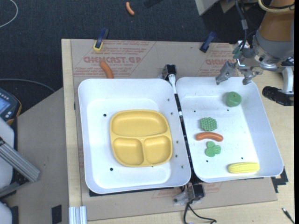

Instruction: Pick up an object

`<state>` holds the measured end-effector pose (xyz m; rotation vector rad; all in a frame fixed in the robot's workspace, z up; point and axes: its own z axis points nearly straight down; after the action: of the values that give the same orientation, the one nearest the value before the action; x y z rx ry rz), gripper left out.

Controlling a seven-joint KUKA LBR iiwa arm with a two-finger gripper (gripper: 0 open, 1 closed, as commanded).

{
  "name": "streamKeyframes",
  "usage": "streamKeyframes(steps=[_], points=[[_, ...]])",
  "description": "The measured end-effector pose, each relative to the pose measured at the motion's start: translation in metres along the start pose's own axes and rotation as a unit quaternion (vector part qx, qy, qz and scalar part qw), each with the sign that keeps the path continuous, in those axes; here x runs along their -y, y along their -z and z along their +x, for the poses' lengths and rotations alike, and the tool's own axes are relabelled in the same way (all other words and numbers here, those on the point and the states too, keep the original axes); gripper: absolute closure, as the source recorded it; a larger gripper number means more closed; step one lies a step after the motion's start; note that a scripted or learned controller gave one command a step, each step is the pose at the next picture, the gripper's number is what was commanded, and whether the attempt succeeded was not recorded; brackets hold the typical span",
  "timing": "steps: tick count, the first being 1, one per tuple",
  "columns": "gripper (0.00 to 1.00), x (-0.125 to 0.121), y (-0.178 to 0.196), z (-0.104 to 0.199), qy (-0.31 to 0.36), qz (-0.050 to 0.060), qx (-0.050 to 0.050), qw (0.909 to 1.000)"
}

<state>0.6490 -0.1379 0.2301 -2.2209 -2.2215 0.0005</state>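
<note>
My gripper (233,76) hangs above the far edge of the right bin (266,125), fingers spread open with nothing between them. Just below it in that bin lies a round green ball (233,98). Further toward the front are a textured green piece (208,123), an orange-red sausage (209,136), a small green broccoli-like piece (212,149) and a yellow corn cob (243,167). The left bin (93,125) holds a yellow divided plate (140,137).
A second orange sausage (106,69) lies on the cardboard behind the left bin, and another (129,8) on the dark floor beyond. Blue clamps (99,39) (207,41) hold the board's far edge. A black clip (169,72) sits between the bins.
</note>
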Motion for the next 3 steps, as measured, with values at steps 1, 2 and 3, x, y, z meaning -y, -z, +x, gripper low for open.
streamKeyframes(steps=[1, 2, 3], points=[[0.00, 0.001, -0.063, -0.004, 0.000, 0.003, 0.000, 1.0000], [0.00, 0.003, -0.126, 0.001, 0.000, 0.003, -0.001, 1.0000], [0.00, 0.003, -0.146, 0.002, 0.001, 0.001, 0.000, 1.0000]])
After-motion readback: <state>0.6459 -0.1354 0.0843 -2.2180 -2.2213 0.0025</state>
